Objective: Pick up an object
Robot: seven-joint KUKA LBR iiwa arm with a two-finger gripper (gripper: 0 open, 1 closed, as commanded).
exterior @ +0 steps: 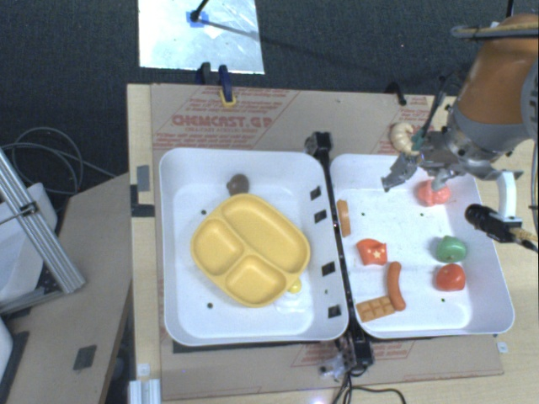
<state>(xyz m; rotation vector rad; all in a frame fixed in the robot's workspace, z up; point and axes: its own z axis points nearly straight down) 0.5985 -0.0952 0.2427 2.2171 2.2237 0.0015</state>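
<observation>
Red lettering on the brown board (227, 118) under the bins reads "CHEMCAST GP", printed at the upper middle of the frame; more red print runs along its lower edge but is too small to make out. Above it, at the top of the frame, lies a shiny silver sheet (200, 22) with a bit of blue tape on it.

The left bin (181, 310) holds a yellow divided tray (248, 248), tilted diagonally, with a small brown lump (237, 183) just above it.

The right bin (484, 310) holds the loose pieces: a thin orange stick (343, 217) near its left wall, a red-orange chunk (371, 251), a sausage (394, 283) touching a waffle-like brown square (376, 309), a green piece (451, 247) just above a red tomato-like one (449, 278), and a pink-red piece (433, 194) in the upper right part of the bin.

The gripper (425, 168) hangs over the bin's upper edge, at the right of the frame. Its fingers stand spread, one dark tip to the left, the pink-red piece just beside the other. Nothing sits between them. A pale ring-shaped thing (404, 136) lies on the board just behind the wrist.
</observation>
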